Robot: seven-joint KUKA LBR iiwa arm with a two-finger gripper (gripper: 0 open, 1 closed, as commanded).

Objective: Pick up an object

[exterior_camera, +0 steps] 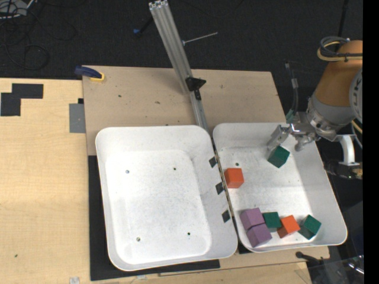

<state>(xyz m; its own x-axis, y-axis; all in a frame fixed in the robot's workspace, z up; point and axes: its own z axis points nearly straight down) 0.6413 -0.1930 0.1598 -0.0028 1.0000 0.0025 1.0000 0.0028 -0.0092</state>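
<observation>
Two bins side by side; all the blocks sit in the right bin (pixel 331 188). Claw (pixel 290 139) is at roughly 1 o'clock in that bin, fingers spread, one to the left at about 465,270 and one to the right near 510,270. Dark green block (pixel 278 156) lies just below the fingertips, tilted, near or touching them but not between them, so no grip yet.

Judgement: step in hand is the approach or descent on that green block. To do it well, centre the claw over the block, turn the wrist to match its tilted faces, go lower so the fingers straddle it, then close. As it stands the block sits toward 6 o'clock of the claw; closing now would likely miss or nudge it.

Other candidates: orange block (pixel 234 177) at 9 o'clock in the bin, near the divider; cluster at 6 o'clock with purple blocks (pixel 254 225), a green one, an orange one and another green at the corner.

Left bin (pixel 112 158) holds no blocks. Surface (pixel 142 96) is tan board, with a slanted aluminium rail (pixel 174 43) at 12 o'clock and dark floor with cables behind.
</observation>
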